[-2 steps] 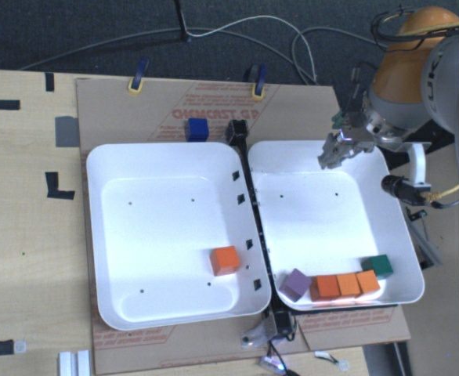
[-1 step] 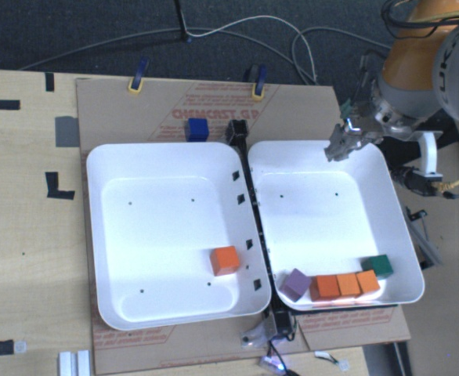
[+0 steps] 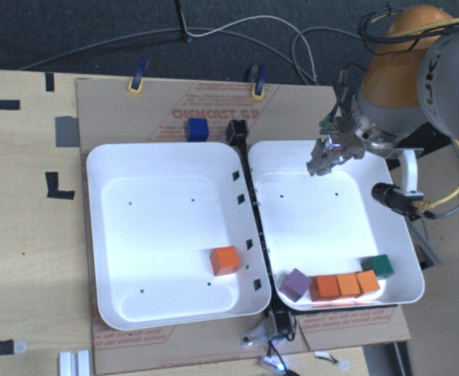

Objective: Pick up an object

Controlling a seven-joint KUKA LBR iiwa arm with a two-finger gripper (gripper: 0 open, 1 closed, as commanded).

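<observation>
My gripper (image 3: 321,163) hangs over the far part of the right bin (image 3: 308,210), with no object visible between its fingers. Along that bin's near edge lie a purple block (image 3: 295,283), two orange blocks (image 3: 324,287) (image 3: 348,285), a light orange block (image 3: 368,282) and a green block (image 3: 378,265). These sit well below the gripper in the view. A lone orange block (image 3: 225,260) rests in the left bin (image 3: 135,210), toward its near right corner.
A blue block (image 3: 197,128) lies outside the bins on the cardboard behind the left bin. A black divider clip (image 3: 236,131) stands at the far end of the seam between the bins. Cables run across the dark floor at the back.
</observation>
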